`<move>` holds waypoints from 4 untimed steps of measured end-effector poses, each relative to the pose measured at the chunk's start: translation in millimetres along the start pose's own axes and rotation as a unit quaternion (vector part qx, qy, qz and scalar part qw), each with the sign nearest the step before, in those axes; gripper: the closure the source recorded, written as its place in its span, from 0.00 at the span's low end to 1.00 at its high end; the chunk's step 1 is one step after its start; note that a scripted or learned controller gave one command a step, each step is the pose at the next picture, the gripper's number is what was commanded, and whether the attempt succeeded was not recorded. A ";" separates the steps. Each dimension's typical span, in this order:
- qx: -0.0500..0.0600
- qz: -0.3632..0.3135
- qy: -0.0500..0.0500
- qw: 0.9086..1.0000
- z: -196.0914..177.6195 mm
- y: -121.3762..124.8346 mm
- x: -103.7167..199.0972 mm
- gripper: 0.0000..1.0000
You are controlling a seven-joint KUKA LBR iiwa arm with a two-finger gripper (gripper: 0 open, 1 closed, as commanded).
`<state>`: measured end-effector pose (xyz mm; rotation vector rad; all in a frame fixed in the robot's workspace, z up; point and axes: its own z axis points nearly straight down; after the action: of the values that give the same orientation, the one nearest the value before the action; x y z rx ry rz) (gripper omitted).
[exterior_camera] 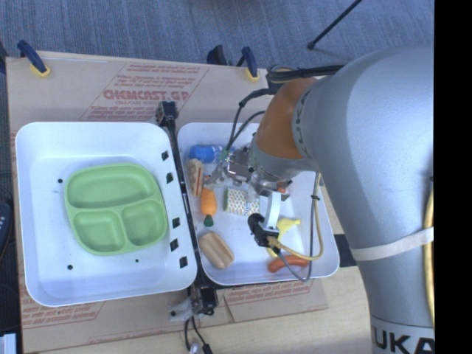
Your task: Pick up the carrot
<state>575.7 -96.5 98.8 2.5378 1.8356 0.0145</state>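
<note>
1. Red print reading "CHEMCAST GP" sits on the brown protective sheet [140,87] covering the desk, just above the left bin; the smaller red lines around it are too fine to read.
2. White letters "UKA" show on the arm's base [402,338], cut off at the bottom edge.

Plate [114,209] in left bin [29,198]; carrot [209,201] in right bin [324,260].

arm [369,161]: cut by right and bottom edges | right bin [221,135]: right part hidden under arm | blue item [204,153]: too small to identify | patterned item [237,201]: partly covered, unclear
</note>
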 end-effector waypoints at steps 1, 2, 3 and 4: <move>0.001 0.256 0.000 0.967 1.7 -29.6 -13.7 0.00; 0.005 0.353 -0.004 0.936 3.0 -8.5 -3.9 0.00; 0.004 0.410 -0.003 0.912 2.5 -9.9 -2.6 0.00; 0.008 0.406 -0.003 0.914 -6.9 -11.3 -2.3 1.00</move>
<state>564.1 -95.2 105.5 3.0773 0.6487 -0.0036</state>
